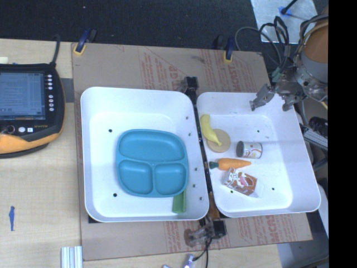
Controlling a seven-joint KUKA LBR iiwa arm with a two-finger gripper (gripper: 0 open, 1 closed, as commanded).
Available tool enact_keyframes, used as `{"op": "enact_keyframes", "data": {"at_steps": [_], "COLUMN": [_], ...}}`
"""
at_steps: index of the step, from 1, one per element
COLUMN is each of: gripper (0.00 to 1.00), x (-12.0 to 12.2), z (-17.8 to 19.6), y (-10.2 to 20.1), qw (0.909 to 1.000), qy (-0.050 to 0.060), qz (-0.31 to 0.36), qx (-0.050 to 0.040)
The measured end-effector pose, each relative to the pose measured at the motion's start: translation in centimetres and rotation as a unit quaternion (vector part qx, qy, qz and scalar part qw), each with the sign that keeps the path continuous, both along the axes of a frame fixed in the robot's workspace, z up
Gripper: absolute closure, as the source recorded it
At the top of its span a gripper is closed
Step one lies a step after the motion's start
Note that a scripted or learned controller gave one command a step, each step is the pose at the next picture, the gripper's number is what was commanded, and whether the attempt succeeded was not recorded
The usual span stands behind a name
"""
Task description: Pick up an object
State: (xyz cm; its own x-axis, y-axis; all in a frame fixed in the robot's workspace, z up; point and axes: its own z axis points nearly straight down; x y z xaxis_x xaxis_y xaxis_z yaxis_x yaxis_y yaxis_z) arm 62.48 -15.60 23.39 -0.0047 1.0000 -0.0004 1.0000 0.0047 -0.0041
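I read the gripper (274,100) as spread open, holding nothing — hovering over the right bin's (304,161) far rim. Nearest target: small can (249,149), toward the bin's centre from it, long axis lying left-right.

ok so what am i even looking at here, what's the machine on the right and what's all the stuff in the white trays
This is one camera fixed above a bench, looking down at a slant. The machine reaching in from the right is a robot arm; its pincer hangs open over the far edge of the right bin, holding nothing. That bin holds a banana resting on a tan disc, a small can on its side, a carrot and a crumpled packet. The left bin holds a blue divided plate and a green piece. At far left lies the control tablet.
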Motion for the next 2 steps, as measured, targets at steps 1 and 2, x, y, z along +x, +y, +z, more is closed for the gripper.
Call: {"op": "enact_keyframes", "data": {"at_steps": [1, 2], "gripper": [0.00, 0.00], "x": [-3.3, -14.9], "z": [-14.0, -13.9], "y": [2.1, -2.0], "qw": [1.0000, 1.0000], "qy": [-0.002, 0.000], "qz": [0.000, 0.000], "qx": [-0.0005, -0.0001]}}
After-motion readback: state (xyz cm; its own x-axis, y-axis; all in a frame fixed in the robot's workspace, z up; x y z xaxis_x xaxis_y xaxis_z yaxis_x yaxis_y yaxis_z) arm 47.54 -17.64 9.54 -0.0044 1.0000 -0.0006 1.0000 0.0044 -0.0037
